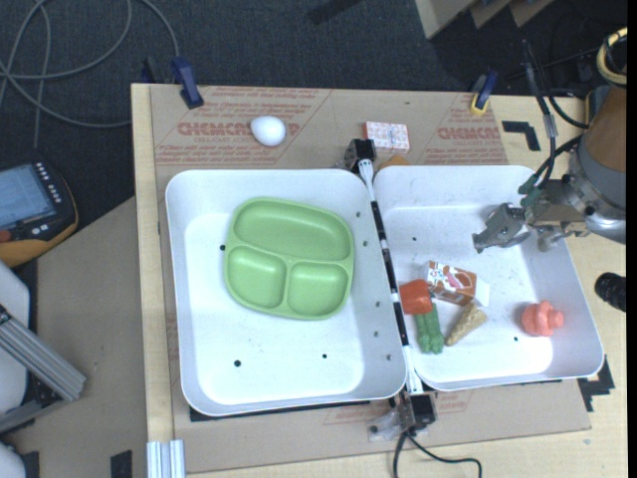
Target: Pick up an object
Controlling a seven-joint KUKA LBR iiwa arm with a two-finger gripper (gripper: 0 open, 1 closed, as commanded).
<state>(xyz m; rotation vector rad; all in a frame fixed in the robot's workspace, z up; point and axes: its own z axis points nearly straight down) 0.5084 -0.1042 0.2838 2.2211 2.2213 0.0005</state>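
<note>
Arm enters from right side of camera view; claw (pixel 495 231) sits over upper part of right bin (pixel 438 192), fingers spread apart w/ nothing between them. No contact w/ any object visible.

Right bin contents, all in lower half, well apart from claw:
- Red-and-white packet (pixel 453 281), approx. centre of bin, lying tilted.
- Red block (pixel 414 296) at left edge of bin, next to divider, just beside packet.
- Green item (pixel 429 332) directly below red block, touching or nearly so; cannot tell which.
- Tan cone-shaped piece (pixel 466 322), tilted, just right of green item, below packet.
- Pink-orange lumpy item (pixel 540 318) nr. right wall, apart from the cluster.

Left bin (pixel 199 297): one green divided plate (pixel 290 258), three compartments, lying flat in upper-centre. Few small dark specks on bin floor.

Table (pixel 299 118), behind bins: white egg-shaped object (pixel 267 129) above left bin; small pink-and-white chequered block (pixel 387 134) nr. the bins' junction. Blue clamps (pixel 186 83) at back corners of table, left and right.

Off table, left: handheld screen unit (pixel 30 202) on dark floor, cables above it.
</note>
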